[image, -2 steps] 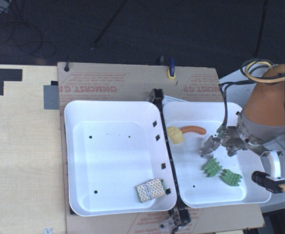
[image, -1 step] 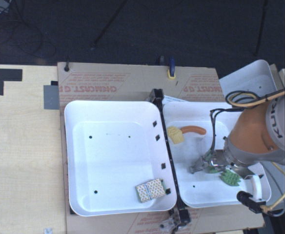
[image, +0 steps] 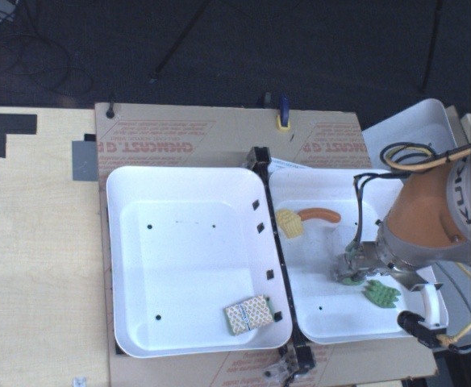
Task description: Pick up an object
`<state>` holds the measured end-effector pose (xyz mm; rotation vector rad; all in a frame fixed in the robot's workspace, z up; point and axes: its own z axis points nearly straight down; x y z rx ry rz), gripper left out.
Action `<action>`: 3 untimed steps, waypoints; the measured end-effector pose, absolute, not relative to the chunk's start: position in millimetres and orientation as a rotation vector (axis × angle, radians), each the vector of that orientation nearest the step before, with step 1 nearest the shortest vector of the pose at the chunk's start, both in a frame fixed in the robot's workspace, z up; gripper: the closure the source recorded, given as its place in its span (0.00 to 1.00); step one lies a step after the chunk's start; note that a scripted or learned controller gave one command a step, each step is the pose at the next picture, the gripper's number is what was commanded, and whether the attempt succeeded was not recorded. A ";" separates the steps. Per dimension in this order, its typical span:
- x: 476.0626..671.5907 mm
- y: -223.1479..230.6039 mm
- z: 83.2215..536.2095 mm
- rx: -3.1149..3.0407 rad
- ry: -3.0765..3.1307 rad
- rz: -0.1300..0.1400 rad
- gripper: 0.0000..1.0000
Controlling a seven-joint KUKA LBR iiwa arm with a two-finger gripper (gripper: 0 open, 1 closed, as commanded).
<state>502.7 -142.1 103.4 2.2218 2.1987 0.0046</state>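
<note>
The right bin (image: 316, 321) holds a yellow block (image: 290, 223) and an orange sausage-shaped toy (image: 320, 214) near its far left corner. A green leafy toy (image: 381, 293) lies near its right side. My gripper (image: 350, 271) is down inside this bin, just left of the green toy, over a small dark green piece on the floor. The wrist hides the fingertips. In the left bin (image: 139, 216) a patterned beige pouch (image: 248, 314) lies near the front right corner.
The two bins meet at a black divider with clips (image: 269, 240). Cables (image: 405, 156) loop over the arm at the right. Cardboard underlies the bins, and a wooden bench top spreads to the left.
</note>
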 end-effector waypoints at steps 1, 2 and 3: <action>531.5 -140.7 231.0 2.212 2.217 0.010 1.00; 520.7 -56.9 228.4 2.217 2.235 0.000 1.00; 498.4 -19.8 321.2 2.214 2.225 0.009 1.00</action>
